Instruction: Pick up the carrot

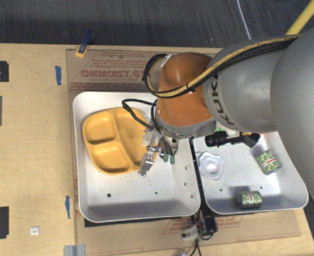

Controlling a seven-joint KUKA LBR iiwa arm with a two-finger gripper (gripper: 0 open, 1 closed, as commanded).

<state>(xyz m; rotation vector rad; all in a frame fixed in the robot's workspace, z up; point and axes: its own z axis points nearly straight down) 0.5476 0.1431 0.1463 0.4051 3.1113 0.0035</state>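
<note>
Not much done yet tbh: my fingers (pixel 156 154) hang over the left bin (pixel 93 196), right beside the yellow tray (pixel 111 137) to their left, I can't tell how far open they are, and I can't spot the carrot anywhere, so the pickup is all left.

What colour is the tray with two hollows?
Yellow-orange. The tray shows best in the camera view, in the left bin.
</note>
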